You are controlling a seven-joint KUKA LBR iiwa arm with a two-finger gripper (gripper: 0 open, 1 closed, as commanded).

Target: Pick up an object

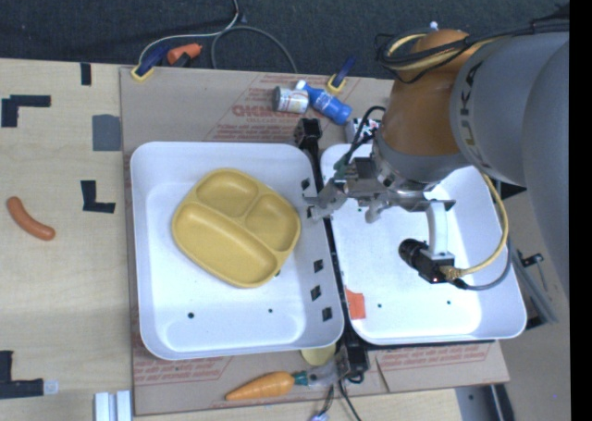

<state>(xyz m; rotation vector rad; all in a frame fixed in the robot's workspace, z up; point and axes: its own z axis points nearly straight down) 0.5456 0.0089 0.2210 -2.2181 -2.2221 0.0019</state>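
Note:
A yellow divided plate (236, 225) lies in the left white bin (157, 317). In the right white bin (481, 313), a small orange piece (354, 303) rests by the near left corner. My gripper (388, 202) hangs over the upper left part of the right bin, close to the divider between the bins. The grey arm and its orange band (425, 95) cover the gripper from above. The arm hides whatever lies beneath it.
Outside the bins, a toy carrot (264, 387) lies at the front edge. A blue and white bottle (310, 100) sits behind the bins, and a sausage (30, 218) rests far left on the bench. A black cabled unit (421, 260) hangs over the right bin.

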